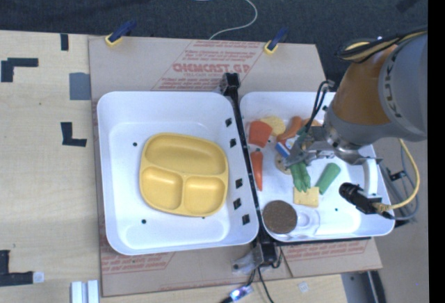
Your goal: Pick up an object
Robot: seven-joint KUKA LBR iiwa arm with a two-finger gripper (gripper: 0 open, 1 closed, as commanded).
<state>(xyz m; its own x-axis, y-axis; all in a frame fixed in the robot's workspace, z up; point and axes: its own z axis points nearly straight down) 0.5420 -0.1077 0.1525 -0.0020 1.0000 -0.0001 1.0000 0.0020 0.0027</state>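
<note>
The right bin (pixel 348 222) holds several toy foods. A red-orange piece (pixel 260 132), a pale yellow piece (pixel 275 124) and an orange piece (pixel 295 125) lie at the back. A thin orange carrot (pixel 257 169) rests against the divider. Two green pieces (pixel 300 175) (pixel 327 176), a yellow block (pixel 306 197) and a brown round disc (pixel 279 215) lie nearer the front. My gripper (pixel 301 153) is low in this bin, right above the nearer green piece and beside a small blue item (pixel 283 151). Its tips are hidden among the objects.
The left bin (pixel 118 156) holds a yellow divided plate (pixel 184 174). A black divider (pixel 240 149) separates the bins. A white cup-like item (pixel 306 219) sits by the brown disc. The arm's orange band (pixel 361 96) overhangs the right bin's back right.
</note>
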